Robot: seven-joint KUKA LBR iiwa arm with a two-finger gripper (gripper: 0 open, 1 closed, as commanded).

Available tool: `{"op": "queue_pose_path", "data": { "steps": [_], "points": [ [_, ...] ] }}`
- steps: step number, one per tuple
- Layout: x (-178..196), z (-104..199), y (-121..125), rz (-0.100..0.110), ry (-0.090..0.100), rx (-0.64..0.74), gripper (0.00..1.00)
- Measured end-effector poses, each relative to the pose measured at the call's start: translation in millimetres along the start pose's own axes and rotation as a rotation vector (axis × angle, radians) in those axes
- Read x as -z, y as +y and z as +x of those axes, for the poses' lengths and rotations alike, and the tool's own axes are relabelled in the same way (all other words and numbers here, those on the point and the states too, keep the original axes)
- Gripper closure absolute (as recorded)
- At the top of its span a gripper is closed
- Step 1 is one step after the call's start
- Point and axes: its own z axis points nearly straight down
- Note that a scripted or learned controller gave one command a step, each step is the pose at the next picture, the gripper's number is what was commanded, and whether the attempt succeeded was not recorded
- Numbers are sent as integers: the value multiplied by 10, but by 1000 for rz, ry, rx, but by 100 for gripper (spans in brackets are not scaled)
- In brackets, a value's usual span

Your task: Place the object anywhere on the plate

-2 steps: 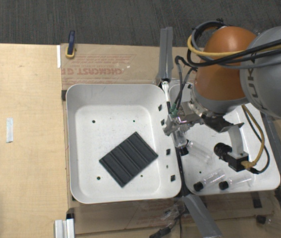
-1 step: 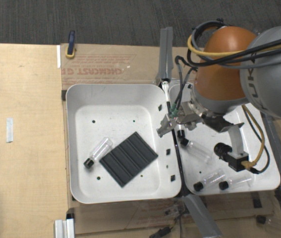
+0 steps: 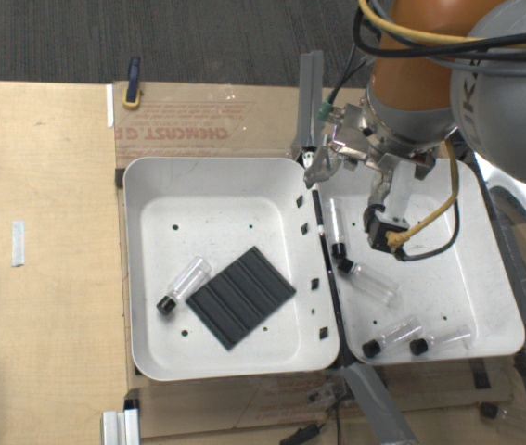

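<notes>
Above the right bin's (image 3: 485, 276) far-left corner hangs the tool (image 3: 322, 167), open or closed not discernible; the nearest vial (image 3: 334, 222) lies just nearside, lengthwise along the dividing wall, and the plate (image 3: 242, 297) sits in the left bin (image 3: 151, 211).

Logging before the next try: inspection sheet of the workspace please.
surface: left bin and right bin side by side on a tan bench.
job's things: black ribbed plate flat in left bin, clear capped tube at its left; more capped tubes in right bin.
clutter: pale strip on bench.
hand: hand above right bin's far corner, by the divider.
cables: yellow and black cables loop round the arm's orange band.
surroundings: printed cardboard behind bins, blue clamp on it.
</notes>
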Motion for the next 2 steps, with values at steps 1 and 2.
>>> {"op": "queue_pose_path", "data": {
  "steps": [1, 2],
  "points": [
    [67, 4, -1, 4, -6, 3, 100],
    [-431, -483, -641, 2, 1, 237, 100]
  ]
}}
